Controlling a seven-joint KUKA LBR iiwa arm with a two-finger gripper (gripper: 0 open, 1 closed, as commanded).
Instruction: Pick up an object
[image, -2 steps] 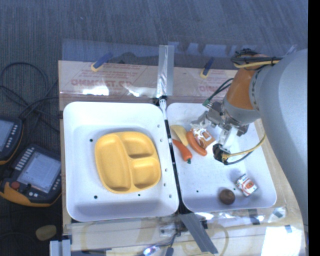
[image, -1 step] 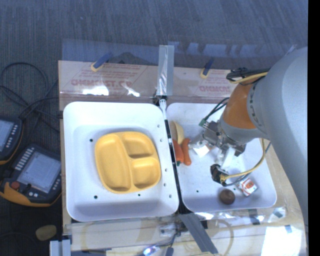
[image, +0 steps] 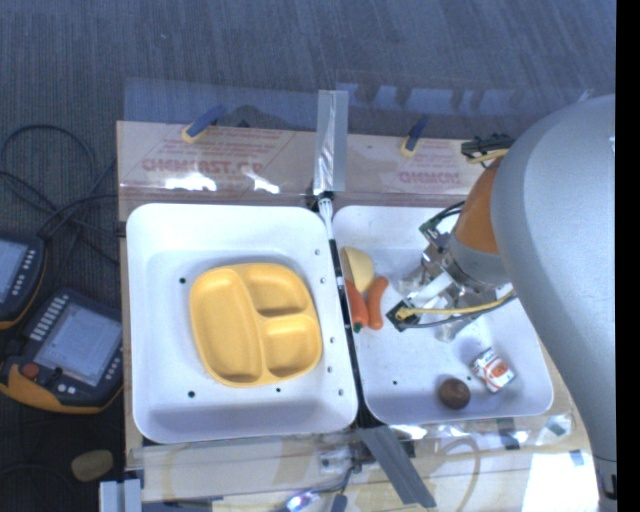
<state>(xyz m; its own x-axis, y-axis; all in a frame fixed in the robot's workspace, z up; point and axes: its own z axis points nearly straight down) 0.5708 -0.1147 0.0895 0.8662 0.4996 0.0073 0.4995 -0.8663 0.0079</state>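
Observation:
In the right bin (image: 520, 400), an orange carrot (image: 375, 302) lies by the left wall with a pale yellow wedge-shaped piece (image: 357, 266) just behind it. A small brown round thing (image: 454, 392) rests near the front wall, and a red and white can (image: 493, 369) lies tipped to its right. My gripper (image: 428, 288) hangs low over the middle of this bin, just right of the carrot. I see nothing held in it.
The left bin (image: 160, 300) holds a yellow divided plate (image: 256, 321). The grey arm fills the right side above the right bin. Blue and yellow clamps (image: 203, 123) sit on the cardboard behind the bins.

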